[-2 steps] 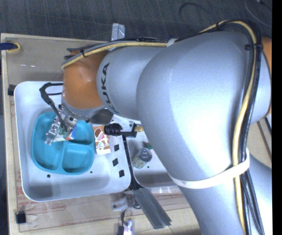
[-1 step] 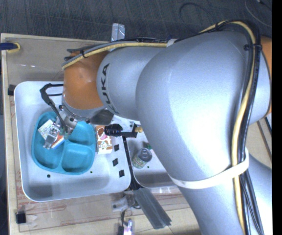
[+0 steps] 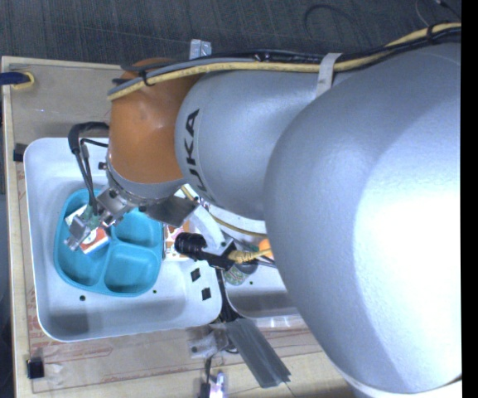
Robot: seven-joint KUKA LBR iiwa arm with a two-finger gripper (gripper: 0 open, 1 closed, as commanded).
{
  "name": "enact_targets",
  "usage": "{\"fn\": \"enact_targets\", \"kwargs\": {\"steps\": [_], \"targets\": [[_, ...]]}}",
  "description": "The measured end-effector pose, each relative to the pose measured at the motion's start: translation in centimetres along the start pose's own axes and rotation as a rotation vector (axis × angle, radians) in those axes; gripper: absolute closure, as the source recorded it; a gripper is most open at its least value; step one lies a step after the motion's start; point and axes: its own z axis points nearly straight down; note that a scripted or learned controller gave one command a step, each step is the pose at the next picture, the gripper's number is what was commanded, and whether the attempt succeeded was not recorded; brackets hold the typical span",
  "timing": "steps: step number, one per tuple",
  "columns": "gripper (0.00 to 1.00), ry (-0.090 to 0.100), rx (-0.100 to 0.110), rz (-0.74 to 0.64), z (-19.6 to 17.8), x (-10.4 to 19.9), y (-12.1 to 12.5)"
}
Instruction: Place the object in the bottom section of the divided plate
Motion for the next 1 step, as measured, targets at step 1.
{"fn": "enact_targets", "kwargs": {"steps": [1], "targets": [[0.0, 0.0, -0.001, 0.249, -23.8, -3.05, -1.08]]}}
